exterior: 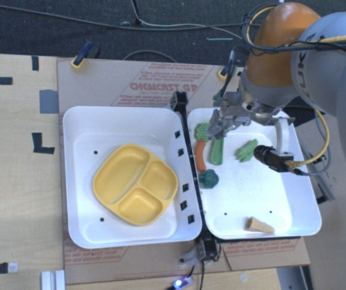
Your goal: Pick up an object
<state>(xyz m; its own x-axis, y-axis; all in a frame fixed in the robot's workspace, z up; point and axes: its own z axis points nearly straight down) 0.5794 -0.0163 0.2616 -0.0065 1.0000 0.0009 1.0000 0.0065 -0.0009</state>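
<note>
In the right bin [293, 213] lie several toy foods. A long green piece [216, 151] lies upright in the picture near the bin's left wall. Beside it on the left is an orange carrot [200, 156] with a green top [201, 131]. A dark green lump [209, 178] sits just below them, a light green leafy piece [246, 150] lies to their right, and a tan wedge [259, 225] rests near the front edge. My gripper [219, 128] hangs right over the upper end of the long green piece, close to the carrot top.
The left bin [79, 162] holds a yellow divided plate [136, 183]. A black divider with clips [188, 162] separates the bins. The grey arm with its orange band [281, 35] and a black cable fitting [272, 157] overhang the right bin's back right.
</note>
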